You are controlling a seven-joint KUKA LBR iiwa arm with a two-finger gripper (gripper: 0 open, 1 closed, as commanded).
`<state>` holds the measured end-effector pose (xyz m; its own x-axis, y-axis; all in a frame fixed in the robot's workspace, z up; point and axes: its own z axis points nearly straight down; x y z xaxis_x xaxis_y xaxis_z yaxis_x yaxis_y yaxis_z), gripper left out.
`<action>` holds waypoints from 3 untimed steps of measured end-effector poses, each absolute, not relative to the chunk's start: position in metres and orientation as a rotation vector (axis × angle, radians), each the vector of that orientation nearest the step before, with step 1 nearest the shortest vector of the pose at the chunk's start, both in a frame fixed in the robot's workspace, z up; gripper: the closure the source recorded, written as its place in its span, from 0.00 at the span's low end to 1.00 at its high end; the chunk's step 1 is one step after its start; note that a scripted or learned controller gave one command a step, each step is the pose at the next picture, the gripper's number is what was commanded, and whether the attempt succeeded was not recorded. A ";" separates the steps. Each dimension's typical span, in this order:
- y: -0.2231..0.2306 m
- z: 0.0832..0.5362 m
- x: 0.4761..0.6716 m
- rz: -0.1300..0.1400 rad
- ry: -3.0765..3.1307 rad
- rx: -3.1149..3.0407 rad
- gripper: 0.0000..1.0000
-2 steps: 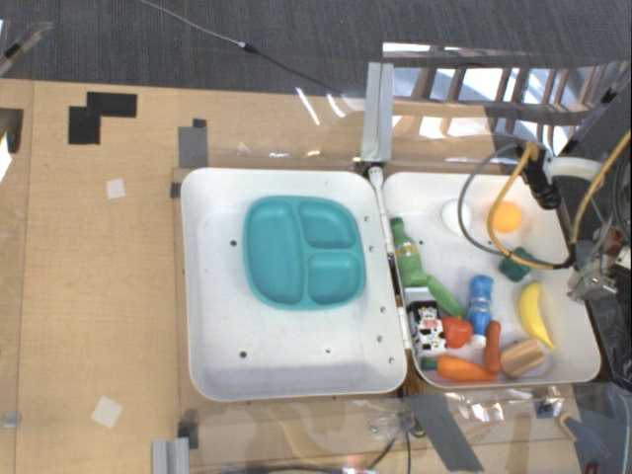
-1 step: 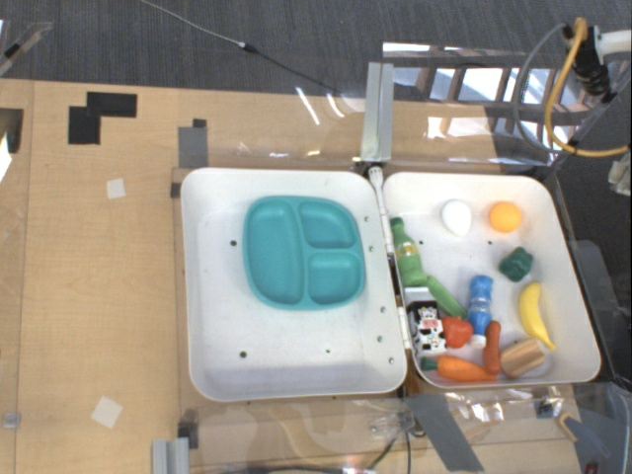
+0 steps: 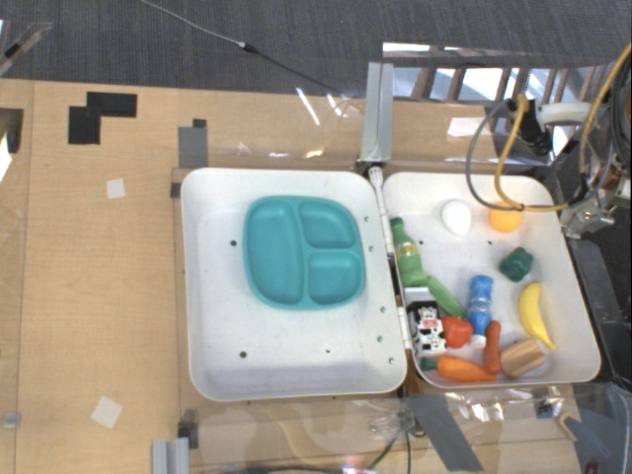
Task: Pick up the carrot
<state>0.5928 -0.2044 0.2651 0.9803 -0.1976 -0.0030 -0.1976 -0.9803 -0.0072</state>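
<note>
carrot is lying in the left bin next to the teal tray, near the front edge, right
Not quite. The carrot does lie near the front edge, but in the right bin, among the other toy food. The teal tray sits alone in the left bin, as the camera view shows.

arm [image 3: 604, 181]: far right edge, mostly out of frame, cables round it
gripper: can't make out, blurred

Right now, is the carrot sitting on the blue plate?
No. The carrot lies in the right bin near its front edge, beside other toy food, while the blue plate is in the left bin.
</note>
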 end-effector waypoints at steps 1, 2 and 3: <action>-0.206 0.228 0.542 -0.006 0.314 -3.121 1.00; -0.205 0.167 0.492 0.001 0.366 -3.116 1.00; -0.206 0.311 0.504 -0.028 0.318 -3.123 1.00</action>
<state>0.5038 -0.2063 0.3111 0.9793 -0.2014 0.0173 -0.2014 -0.9795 -0.0046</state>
